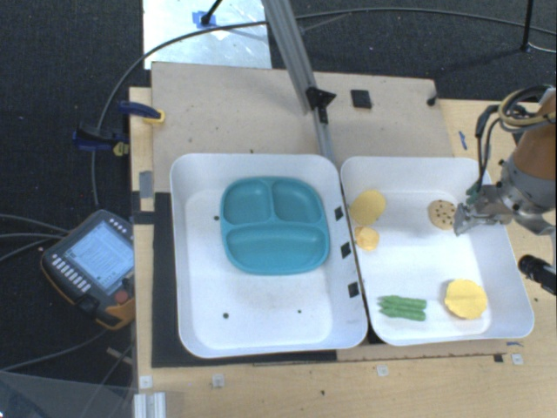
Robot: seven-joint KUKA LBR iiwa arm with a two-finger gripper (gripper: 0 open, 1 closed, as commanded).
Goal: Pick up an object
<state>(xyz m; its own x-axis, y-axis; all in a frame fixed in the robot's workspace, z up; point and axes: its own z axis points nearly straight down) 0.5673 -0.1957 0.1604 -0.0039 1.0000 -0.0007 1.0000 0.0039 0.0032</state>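
Nearest you, low in the right bin (500, 273), lie the green beans (403, 307) and, to their right, the yellow round piece (466, 299). The beans' long axis runs across the view, roughly left to right.

Your jaws (466, 219) sit at the right bin's right side, up toward its far half, on the one arm (531, 177) reaching in from the right. Just to their left, nearly touching in this view, lies the tan perforated disc (442, 213). That is the closest candidate: it lies left of the jaws, flat, with no long axis to line up on. I judge the next move needs only a short shift left and a drop.

Farther left, near the divide between the bins, rest a larger yellow piece (369, 205) and a small yellow piece (367, 239) just below it. The left bin (200, 320) holds the teal divided plate (274, 225).

Hard to make out: the jaws are small and blurred against the wrist housing, so you cannot tell whether they stand open or closed, nor their height above the bin floor. Nothing shows between them. The arm's lower right is cut off at the frame edge.
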